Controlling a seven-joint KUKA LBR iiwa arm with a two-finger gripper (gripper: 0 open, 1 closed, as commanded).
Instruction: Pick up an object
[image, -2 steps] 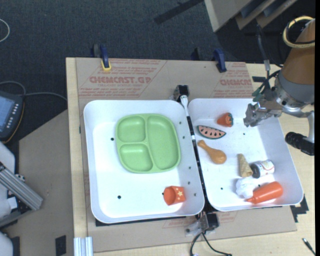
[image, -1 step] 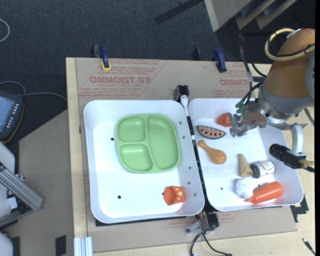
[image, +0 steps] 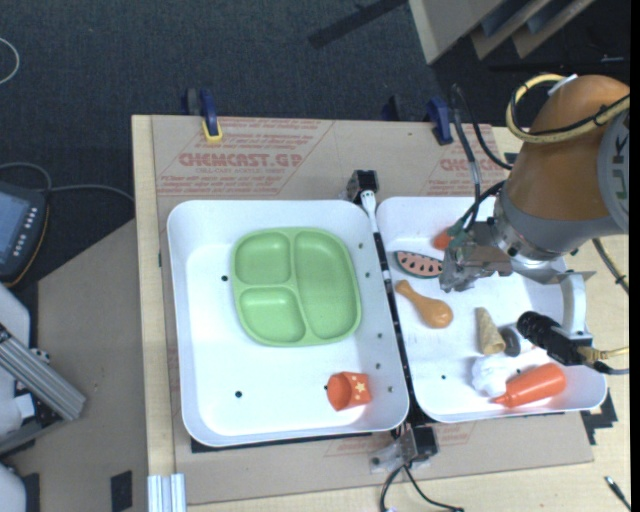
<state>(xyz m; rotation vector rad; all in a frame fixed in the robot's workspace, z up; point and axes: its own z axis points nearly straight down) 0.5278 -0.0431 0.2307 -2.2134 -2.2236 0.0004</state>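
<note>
Bench sheet (image: 240, 158) reads "CHEMCAST" — red print.

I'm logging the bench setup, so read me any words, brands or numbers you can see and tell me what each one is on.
"CHEMCAST G P": red print on the brown board behind the left bin; the smaller lines beneath are too blurred to read.
Red print on the board behind the right bin: partly hidden, too blurred to read.

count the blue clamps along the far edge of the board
2: one blue clamp near the far left corner, another clamp toward the far right, just left of the arm. The arm may hide more.
</note>
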